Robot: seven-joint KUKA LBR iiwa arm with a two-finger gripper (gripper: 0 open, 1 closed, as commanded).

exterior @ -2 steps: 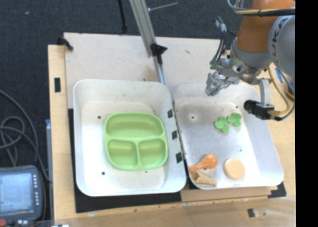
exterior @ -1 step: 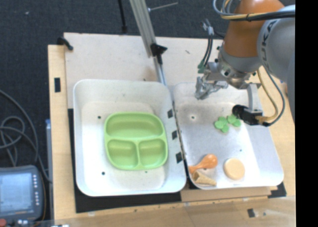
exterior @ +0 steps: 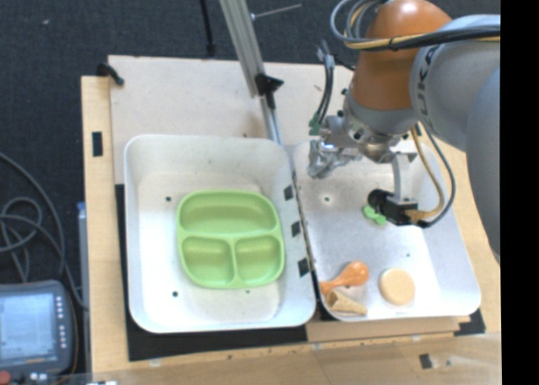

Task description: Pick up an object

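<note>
Two white bins sit side by side on the tabletop [exterior: 97, 206]; the left bin [exterior: 143, 206] holds a green divided tray [exterior: 229, 237], and the right bin [exterior: 446, 265] holds the loose pieces. The hand [exterior: 322, 158] hangs over the right bin's upper left corner, carrying nothing; whether it is apart or together I cannot tell. This looks like the approach step. The likeliest target, an orange spoon-like piece [exterior: 348, 276], lies at the bin's lower edge beside a round biscuit [exterior: 397, 286], its long axis running lower left to upper right. Next, the hand must travel toward lower frame and descend across that axis.
</note>
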